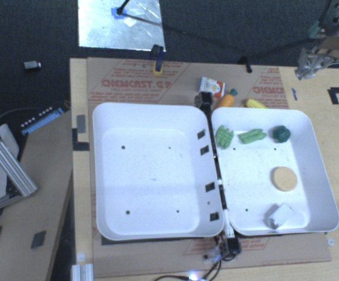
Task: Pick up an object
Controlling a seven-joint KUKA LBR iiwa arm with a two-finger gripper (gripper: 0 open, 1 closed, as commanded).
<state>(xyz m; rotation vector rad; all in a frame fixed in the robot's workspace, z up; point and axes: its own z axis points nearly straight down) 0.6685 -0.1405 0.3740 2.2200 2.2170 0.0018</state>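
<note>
The right bin (318, 157) holds several objects. Along its far side lie a light green leafy piece (223, 137), a green pod (252, 136) and a dark green lump (281, 134). A tan round disc (284, 178) rests further forward, and a white-grey block (279, 215) sits near the front wall. My gripper (310, 66) hangs at the upper right, beyond the right bin's far corner and well above the bench, with nothing seen in it.
The left bin (105, 157) stands beside the right one, joined along a dark hinge strip (216, 174). Behind the bins lie an orange piece (226, 100), a yellow piece (254, 104) and a white-red packet (210, 86). A foil sheet (119, 16) lies on the floor.
</note>
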